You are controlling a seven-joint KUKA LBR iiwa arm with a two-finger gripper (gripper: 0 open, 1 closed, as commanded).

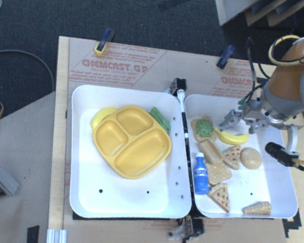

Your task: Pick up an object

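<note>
My gripper [242, 122] hangs over the back of the right bin [283, 186], just above a yellow banana [233, 137]. Its fingers look spread, with nothing between them. Below the banana lie a green-topped cookie [203, 128], a tan hot-dog-like piece [210, 151], a pizza slice [233, 156], a round bread roll [251, 158], a blue bottle [200, 174], a second pizza slice [220, 196] and a wedge [257, 208].
The left bin [81, 181] holds a yellow divided plate [132, 141], with a green item [160, 119] and a yellow item [102, 116] at its back edge. The arm's orange band [302, 50] stands at the right. Clamps [102, 40] hold the board's back edge.
</note>
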